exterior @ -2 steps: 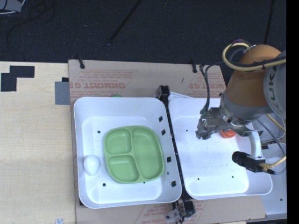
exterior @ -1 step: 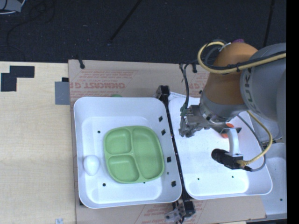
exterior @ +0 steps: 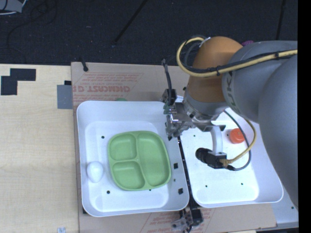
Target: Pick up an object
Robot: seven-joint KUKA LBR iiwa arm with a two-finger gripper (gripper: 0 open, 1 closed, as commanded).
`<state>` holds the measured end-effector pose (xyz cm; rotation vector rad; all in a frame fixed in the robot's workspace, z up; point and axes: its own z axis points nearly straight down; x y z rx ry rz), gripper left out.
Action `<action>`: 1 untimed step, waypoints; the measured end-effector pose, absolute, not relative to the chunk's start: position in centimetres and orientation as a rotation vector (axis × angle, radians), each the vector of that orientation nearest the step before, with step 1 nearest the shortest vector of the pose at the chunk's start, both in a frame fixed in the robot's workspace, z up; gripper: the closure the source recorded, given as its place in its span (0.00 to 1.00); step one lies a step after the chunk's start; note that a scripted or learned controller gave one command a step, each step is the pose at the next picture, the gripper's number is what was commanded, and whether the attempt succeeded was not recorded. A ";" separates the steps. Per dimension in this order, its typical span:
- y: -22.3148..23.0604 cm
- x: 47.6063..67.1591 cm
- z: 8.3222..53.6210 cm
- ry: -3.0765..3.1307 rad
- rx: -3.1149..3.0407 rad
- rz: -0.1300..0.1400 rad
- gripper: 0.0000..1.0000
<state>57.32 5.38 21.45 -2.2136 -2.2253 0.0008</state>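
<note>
gripper (exterior: 171, 126): over the seam between the two bins, in the far half, above the left bin's right wall.
grip state: cannot tell, wrist hardware hides it. Nothing seen held.
arm (exterior: 214, 76): grey with an orange band, reaching in from the right across the right bin's far side.
plate (exterior: 139, 160): pale green, rounded rectangle with three compartments. Lies flat and slightly turned in the middle of the left bin. Its far right corner is just near-left of the gripper; contact cannot be told.
orange thing (exterior: 236, 136): small, roundish, bright orange. Sits in the right bin's far half, right of the gripper and apart from it, close under the arm.
white ball (exterior: 95, 171): small, egg-like, glossy white. Sits by the left bin's left wall, just beside the plate's near left edge, well apart from the gripper.
left bin (exterior: 81, 144): shallow, white, holds the plate and ball.
right bin (exterior: 221, 191): shallow, white, holds the orange thing.
cardboard (exterior: 107, 84): brown sheet with red print, under both bins.
bench (exterior: 34, 144): pale wood, left of the bins.
</note>
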 end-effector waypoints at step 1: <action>10.3 58.3 22.5 -2.224 -2.216 0.001 1.00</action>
